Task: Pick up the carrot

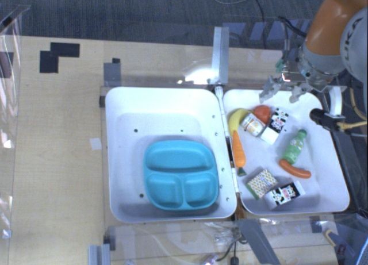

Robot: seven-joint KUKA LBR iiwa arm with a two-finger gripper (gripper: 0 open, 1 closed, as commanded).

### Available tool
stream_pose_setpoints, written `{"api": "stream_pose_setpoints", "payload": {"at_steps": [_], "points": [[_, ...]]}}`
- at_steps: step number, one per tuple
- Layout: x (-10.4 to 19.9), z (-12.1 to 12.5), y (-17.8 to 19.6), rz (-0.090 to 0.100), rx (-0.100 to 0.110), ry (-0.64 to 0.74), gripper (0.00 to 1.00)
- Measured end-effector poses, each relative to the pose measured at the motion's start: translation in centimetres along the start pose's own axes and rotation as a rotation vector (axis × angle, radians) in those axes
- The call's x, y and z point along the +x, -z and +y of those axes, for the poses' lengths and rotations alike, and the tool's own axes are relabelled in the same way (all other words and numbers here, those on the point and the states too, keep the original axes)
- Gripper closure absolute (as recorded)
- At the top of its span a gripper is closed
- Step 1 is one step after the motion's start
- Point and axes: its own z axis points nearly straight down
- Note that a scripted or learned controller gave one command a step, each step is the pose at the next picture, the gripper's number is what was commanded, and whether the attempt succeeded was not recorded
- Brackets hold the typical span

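Lying along the right bin's (339, 192) 9 o'clock wall: 1 carrot (238, 149), green end toward 6. Banana (235, 118) at its 12 o'clock, touching a small jar (251, 125). Gripper (284, 92) at the bin's 12 o'clock rim, 2 fingers spread, holding nothing. Left bin (123, 106): 1 blue tray (180, 174).

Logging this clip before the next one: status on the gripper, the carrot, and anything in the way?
Gripper open, above right bin's far edge, holding nothing. Carrot lies along that bin's left wall, untouched. Banana at its far end, patterned box near its tip.
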Motion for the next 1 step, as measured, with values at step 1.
{"api": "stream_pose_setpoints", "payload": {"at_steps": [1], "points": [[-0.18, 0.53, 3.83, -0.002, -0.004, 0.063, 0.00]]}}
